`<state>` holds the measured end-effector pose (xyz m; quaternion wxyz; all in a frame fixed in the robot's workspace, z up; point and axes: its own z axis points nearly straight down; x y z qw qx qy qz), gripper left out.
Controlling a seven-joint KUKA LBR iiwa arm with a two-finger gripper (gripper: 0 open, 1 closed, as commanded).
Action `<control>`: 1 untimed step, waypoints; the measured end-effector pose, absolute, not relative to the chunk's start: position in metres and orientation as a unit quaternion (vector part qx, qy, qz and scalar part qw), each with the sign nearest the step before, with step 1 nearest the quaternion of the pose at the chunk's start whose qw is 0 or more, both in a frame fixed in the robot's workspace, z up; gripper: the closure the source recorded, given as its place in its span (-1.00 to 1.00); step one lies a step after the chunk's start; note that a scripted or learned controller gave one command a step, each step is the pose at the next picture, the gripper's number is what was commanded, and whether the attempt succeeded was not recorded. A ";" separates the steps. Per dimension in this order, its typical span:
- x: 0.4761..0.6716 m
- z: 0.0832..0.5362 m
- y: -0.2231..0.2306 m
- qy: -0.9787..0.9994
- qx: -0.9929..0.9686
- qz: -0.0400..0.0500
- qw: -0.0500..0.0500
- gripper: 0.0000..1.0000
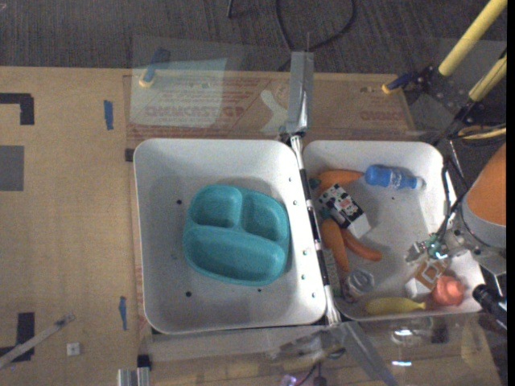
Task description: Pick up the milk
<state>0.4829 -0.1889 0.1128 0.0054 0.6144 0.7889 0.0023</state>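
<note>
The milk is a small carton with black and white cow patches. It lies tilted in the right bin, close to that bin's left wall. An orange carrot lies just in front of it and a second carrot just behind it. My gripper hangs low over the bin's front right part, well to the right of the milk and apart from it. Nothing can be made out in it. The arm's orange band shows at the right edge.
A blue bottle lies at the right bin's back. A can, a yellow banana and a pink object sit along its front wall. The left bin holds a teal divided plate.
</note>
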 end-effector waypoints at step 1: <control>0.484 0.089 -0.221 0.810 0.586 0.003 0.005 -1.00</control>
